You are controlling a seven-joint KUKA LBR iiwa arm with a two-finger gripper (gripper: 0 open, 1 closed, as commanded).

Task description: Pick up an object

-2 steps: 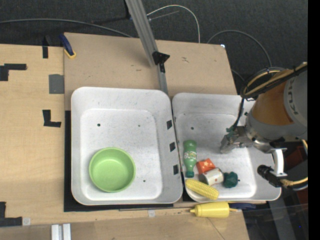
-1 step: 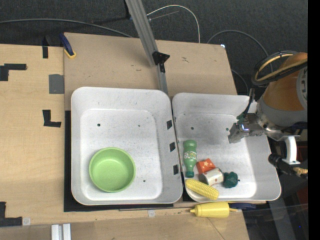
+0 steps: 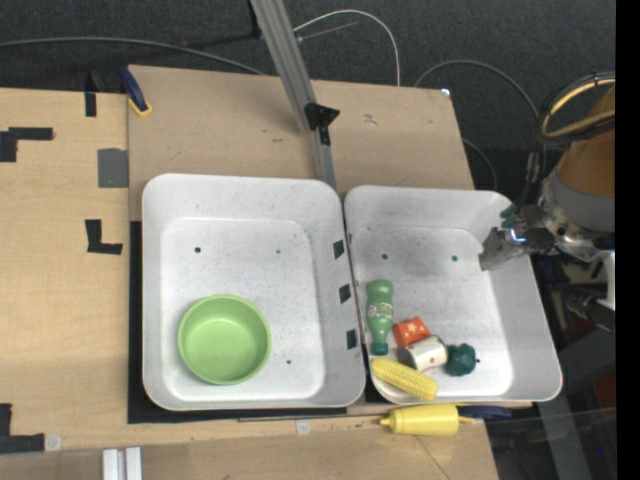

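In the right bin [image 3: 520, 298] lie a green bottle [image 3: 379, 314], an orange and white block [image 3: 419, 343], a dark green round piece [image 3: 461, 359] and a yellow corn cob [image 3: 405, 378], all near the front. My gripper [image 3: 497, 250] hovers at the bin's right rim, well back and right of those objects, with nothing seen between its fingers. The arm's orange band [image 3: 590, 163] shows at the right edge.
The left bin [image 3: 170, 198] holds a green bowl [image 3: 224, 339] at its front left. A yellow bottle [image 3: 425, 421] lies on the bench just in front of the right bin. A grey pole [image 3: 290, 58] slants down to the bins' back edge.
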